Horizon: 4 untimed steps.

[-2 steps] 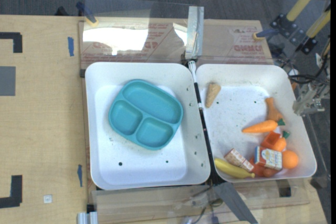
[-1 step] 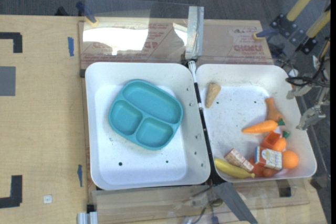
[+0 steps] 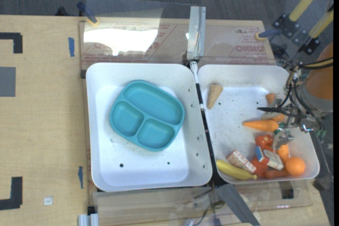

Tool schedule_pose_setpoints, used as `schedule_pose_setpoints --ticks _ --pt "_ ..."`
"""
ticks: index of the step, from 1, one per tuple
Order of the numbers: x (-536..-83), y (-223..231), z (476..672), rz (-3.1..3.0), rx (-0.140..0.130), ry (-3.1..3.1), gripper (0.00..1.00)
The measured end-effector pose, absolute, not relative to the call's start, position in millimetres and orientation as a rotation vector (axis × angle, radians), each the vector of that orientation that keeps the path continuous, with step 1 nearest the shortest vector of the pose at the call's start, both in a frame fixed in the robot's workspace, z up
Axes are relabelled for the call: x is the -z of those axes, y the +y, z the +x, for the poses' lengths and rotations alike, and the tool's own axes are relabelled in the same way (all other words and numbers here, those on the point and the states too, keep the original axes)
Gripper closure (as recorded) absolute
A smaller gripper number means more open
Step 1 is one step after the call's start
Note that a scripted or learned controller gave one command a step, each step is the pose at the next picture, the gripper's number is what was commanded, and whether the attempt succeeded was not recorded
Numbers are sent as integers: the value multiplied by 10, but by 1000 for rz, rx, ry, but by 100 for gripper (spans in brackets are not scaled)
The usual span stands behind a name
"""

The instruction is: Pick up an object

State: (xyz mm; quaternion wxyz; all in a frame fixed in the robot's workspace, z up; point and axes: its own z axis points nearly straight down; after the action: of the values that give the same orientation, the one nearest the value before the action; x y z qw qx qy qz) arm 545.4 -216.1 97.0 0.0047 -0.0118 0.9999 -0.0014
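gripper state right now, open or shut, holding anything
Gripper: low over the toy food pile in the right bin; open or shut cannot be told, and no object is seen in its grip.

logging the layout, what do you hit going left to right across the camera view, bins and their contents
left bin → teal divided plate → right bin → tan cone-shaped piece → banana → carrot → orange. The gripper hangs over the right bin near the carrot's tip.
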Motion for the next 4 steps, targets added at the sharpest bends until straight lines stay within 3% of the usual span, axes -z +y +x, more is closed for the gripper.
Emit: schedule_pose_setpoints --ticks 1,2,3,4 --pt "-895 -1696 5742 95 3 3126 0" --pt "-900 -1493 5417 254 2 3117 0" --pt "-907 -952 5235 403 -1 3101 0" --pt "-904 -1098 5357 442 -5 3097 0"
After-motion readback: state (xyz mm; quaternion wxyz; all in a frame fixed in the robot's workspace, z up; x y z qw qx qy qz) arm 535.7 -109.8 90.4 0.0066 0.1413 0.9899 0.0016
